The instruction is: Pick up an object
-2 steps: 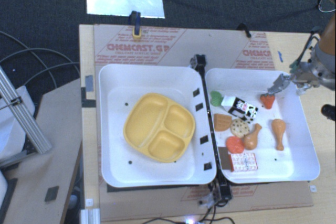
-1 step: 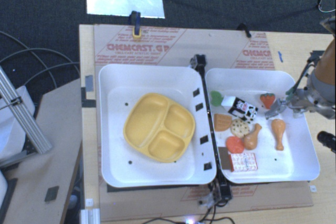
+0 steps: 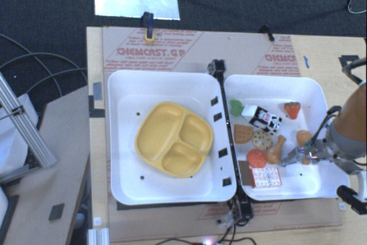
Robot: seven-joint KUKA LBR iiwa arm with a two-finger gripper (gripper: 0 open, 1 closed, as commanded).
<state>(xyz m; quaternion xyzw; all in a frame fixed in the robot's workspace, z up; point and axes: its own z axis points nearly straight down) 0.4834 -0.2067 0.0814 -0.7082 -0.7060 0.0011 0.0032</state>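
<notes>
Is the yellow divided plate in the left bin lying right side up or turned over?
Right side up: the yellow plate shows its three hollow compartments facing upward in the left bin.

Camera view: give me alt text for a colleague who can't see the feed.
A grey arm reaches from the right, its pincer low in the right bin beside small toy foods, among them a strawberry and a cookie. The left bin holds a yellow divided plate.

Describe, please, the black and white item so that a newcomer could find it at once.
Look in the right-hand white bin, among the small toy foods. Near its upper middle, right of the green piece, lies the black and white item, patched like a cow; everything around it is green, red, orange or tan.
</notes>
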